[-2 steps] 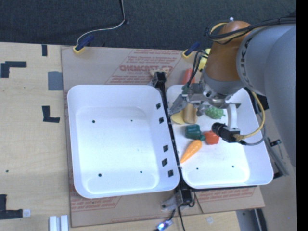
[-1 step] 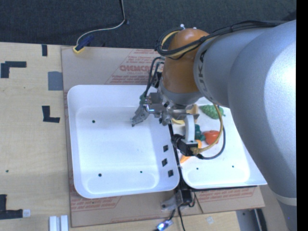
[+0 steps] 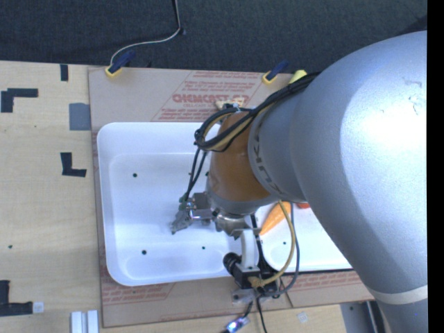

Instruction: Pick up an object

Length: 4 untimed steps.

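End effector (image 3: pixel 182 220) low inside the white bin (image 3: pixel 111 186), near its middle; grip state cannot be told. Approach step. Next: confirm an object beneath, then lift.

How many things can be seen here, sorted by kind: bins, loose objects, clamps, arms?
White bin: 1
Orange object, partly hidden by the arm: 1
Blue-and-yellow clamps: 2
Arm: 1
Total: 5
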### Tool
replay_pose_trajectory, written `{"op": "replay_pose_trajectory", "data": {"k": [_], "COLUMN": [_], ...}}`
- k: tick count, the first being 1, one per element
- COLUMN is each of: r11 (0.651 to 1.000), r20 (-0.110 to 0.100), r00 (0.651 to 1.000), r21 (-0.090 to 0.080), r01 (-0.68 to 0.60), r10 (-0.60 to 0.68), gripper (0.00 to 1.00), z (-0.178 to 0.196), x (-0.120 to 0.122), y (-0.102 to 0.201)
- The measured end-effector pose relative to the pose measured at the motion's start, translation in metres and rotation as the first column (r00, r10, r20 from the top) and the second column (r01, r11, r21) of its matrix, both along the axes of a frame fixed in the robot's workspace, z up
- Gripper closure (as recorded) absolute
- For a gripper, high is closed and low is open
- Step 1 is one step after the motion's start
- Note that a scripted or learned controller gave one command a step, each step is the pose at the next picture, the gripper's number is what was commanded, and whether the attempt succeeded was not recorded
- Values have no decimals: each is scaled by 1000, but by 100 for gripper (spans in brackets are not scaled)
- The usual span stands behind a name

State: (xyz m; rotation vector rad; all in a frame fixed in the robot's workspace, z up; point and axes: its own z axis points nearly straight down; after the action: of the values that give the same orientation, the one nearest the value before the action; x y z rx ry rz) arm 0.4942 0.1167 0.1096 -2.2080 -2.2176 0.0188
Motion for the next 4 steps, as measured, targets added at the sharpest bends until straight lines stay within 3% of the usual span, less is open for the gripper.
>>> {"op": "replay_pose_trajectory", "data": {"k": [1,2,4], "r11": [1000,1000,1000], "r20": [9,20,15], "r00": [1000,1000,1000], "r21": [0,0,0], "r01": [2,-6,3], "r10": [-2,6,-3], "gripper": [100,100,100], "z": [14,-25,35], "x": [4,-12,-11], "y": [-2,122,116]}}
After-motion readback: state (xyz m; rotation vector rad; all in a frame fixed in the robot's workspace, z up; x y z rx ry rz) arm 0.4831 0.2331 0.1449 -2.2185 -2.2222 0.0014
